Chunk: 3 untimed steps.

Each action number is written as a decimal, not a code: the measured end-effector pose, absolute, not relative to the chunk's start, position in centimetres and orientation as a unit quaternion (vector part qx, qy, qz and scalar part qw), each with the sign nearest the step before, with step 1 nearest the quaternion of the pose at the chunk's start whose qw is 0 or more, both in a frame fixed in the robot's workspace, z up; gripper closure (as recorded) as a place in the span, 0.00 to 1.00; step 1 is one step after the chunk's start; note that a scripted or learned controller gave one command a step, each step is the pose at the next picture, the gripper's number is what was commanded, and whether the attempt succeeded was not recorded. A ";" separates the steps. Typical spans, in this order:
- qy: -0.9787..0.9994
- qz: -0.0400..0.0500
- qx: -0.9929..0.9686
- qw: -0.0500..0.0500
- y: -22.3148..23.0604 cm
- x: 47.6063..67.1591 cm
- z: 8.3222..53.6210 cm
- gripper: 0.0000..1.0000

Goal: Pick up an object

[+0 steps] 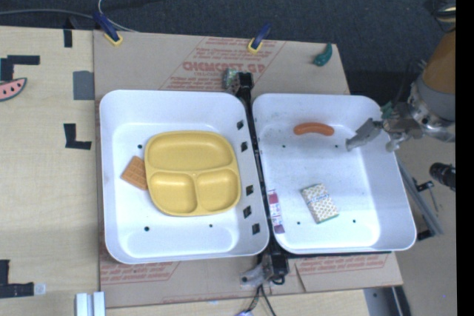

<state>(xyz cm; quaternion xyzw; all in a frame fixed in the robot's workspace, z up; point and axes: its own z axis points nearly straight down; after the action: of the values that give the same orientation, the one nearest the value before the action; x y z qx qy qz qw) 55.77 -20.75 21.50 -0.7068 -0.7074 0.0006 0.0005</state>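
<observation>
The gripper (364, 135) hangs empty over the right bin's (385, 233) right rim, fingers apart, near the sausage (314, 129)

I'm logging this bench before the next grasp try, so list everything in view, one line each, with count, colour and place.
white bins: two, white, side by side on the bench.
divided tray: one, yellow, middle of the left bin.
cracker: one, tan-orange, left bin, partly under the tray's left edge.
sausage: one, orange-red, upper part of the right bin.
small box: one, pale with a speckled pattern, lower middle of the right bin.
clips: two, blue and yellow, on the cardboard's far edge.
teal piece: one, by the cardboard's far right corner.
claw: one, grey, over the right bin's right edge, nothing between its fingers.
</observation>
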 end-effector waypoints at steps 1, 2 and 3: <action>-0.708 -0.001 -0.707 -0.001 -17.6 59.5 8.9 0.00; -0.708 -0.001 -0.706 -0.002 -14.6 67.0 8.6 0.00; -0.708 0.000 -0.706 0.000 -9.9 62.6 8.6 0.00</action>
<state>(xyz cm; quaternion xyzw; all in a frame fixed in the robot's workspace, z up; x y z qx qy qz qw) 62.64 -9.89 8.58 -0.7064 -0.7078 -0.0002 -0.0004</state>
